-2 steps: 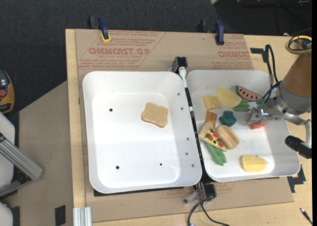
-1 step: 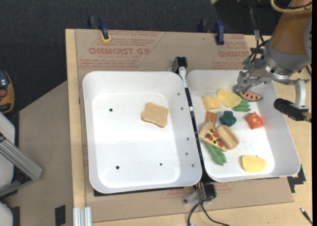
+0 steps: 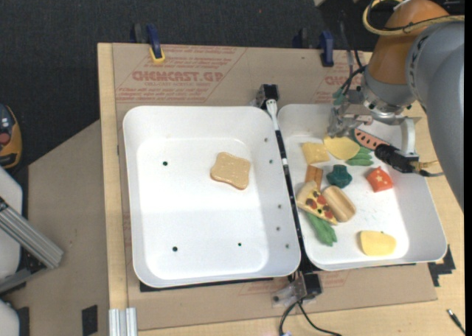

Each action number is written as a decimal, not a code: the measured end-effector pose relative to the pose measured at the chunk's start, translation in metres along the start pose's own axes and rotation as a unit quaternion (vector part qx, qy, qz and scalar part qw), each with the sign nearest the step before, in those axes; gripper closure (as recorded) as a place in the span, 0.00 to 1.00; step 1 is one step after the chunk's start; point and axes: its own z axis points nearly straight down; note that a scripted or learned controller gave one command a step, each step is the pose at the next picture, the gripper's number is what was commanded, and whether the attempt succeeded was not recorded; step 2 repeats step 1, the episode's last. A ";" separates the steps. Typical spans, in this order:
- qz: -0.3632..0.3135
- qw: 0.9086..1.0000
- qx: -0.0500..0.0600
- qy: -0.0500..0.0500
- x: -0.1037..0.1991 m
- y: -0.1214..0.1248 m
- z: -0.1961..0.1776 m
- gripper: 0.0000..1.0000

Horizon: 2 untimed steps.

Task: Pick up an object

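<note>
My gripper (image 3: 340, 125) hangs low over the far part of the right bin (image 3: 420, 209), just above a yellow toy piece (image 3: 343, 149) and a yellow cheese wedge (image 3: 314, 152). A red and white slice (image 3: 366, 138) lies just to its right. Spread below are a green piece (image 3: 361, 158), a teal piece (image 3: 339, 176), a red cube (image 3: 379, 179), an orange stick (image 3: 315, 175), a pizza slice (image 3: 314, 203), a hot dog (image 3: 340, 203), a green pod (image 3: 325, 231) and a yellow chunk (image 3: 377, 242). A slice of toast (image 3: 231, 170) lies alone in the left bin (image 3: 147, 180).
The grey arm with its orange band (image 3: 402, 40) comes in from the upper right over the bench edge. A black ridge (image 3: 283, 172) separates the two bins. Blue clamps (image 3: 155, 41) hold the cardboard base at the back.
</note>
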 end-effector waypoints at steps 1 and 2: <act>0.003 1.000 -0.003 -0.002 -0.047 0.000 -0.018 1.00; 0.003 1.000 -0.003 -0.002 -0.047 0.000 -0.018 1.00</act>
